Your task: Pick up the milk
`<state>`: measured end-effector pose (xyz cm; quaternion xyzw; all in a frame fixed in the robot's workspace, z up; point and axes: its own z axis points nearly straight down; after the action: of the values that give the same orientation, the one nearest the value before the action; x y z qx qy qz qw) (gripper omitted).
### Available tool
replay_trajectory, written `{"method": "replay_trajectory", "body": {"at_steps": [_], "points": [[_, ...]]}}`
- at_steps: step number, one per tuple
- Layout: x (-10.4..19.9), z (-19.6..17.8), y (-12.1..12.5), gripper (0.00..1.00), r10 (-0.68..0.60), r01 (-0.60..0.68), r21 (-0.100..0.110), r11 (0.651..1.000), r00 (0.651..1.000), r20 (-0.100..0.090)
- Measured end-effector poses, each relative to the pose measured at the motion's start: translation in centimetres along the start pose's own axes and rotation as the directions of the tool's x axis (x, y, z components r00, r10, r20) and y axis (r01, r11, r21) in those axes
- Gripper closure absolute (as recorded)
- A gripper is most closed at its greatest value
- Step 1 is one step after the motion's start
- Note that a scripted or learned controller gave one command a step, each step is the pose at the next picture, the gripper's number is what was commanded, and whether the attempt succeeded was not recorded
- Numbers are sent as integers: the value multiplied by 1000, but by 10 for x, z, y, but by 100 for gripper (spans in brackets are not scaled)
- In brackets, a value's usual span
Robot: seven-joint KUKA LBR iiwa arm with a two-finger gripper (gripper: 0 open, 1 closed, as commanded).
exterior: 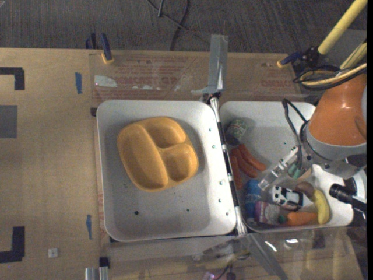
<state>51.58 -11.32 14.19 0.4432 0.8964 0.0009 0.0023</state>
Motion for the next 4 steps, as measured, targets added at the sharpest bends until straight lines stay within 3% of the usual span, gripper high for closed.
{"method": "replay_trajectory", "body": {"at_steps": [1,2,3,4], "points": [[-25,4,46,0,2,-2,-1,1000,1000,1],[-26,-7,48,100,1,-1,-6,1000,1000,6],[17,-36,-8,100,41,-41,2,999,999,-2],[17,-36,-8,0,41,-41,2,999,999,-2]]}}
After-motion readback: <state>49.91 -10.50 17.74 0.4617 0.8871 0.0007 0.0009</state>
